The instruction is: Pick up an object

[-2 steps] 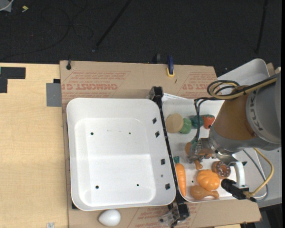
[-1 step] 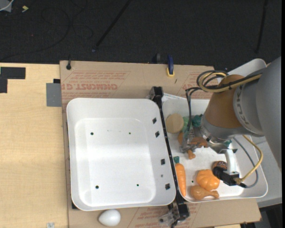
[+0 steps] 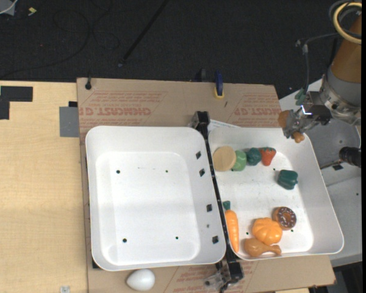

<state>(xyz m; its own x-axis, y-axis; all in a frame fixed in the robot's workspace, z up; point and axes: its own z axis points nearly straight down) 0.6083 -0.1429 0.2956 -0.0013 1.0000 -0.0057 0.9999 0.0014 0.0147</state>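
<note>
Two-finger gripper (image 3: 294,129) above right white bin's (image 3: 326,215) far corner, seemingly pinching small brown-orange lump (image 3: 288,120); closure unclear. Probably light, rigid plastic; best gripped across middle.

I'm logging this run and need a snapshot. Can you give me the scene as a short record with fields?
arm: enters from the right, tool above the right bin's far right corner
tool contents: a small brown object sits at the tool; hold unclear
right bin, far side: tan disc, green pieces, red piece, dark green piece
right bin, near side: carrot, orange pumpkin, donut, tan pear shape
left bin: white, shallow
outside bins: white egg on the cardboard
</note>
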